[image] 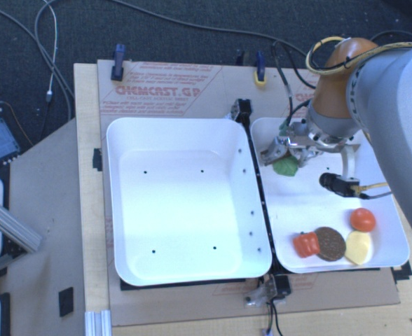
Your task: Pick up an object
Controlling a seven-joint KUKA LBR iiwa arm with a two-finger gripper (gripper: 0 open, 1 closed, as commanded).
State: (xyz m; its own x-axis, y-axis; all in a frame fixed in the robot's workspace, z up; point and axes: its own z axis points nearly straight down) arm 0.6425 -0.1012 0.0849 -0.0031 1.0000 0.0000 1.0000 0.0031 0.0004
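Observation:
My gripper (284, 152) hangs low over the far left part of the right bin (300, 208). A small green object (286, 166) lies right under it, touching or nearly touching the gripper; whether it is gripped is hidden from this angle. At the near right of the same bin sit a red object (305, 244), a brown disc (330, 243), a pale yellow object (358, 248) and an orange-red ball (363, 220), all well apart from the gripper.
The left bin (122, 187) stands beside the right one, their rims meeting at a black divider (256, 187). The grey arm (395, 110) comes in over the right bin's far right corner. Clamps and cables lie along the bench's far edge.

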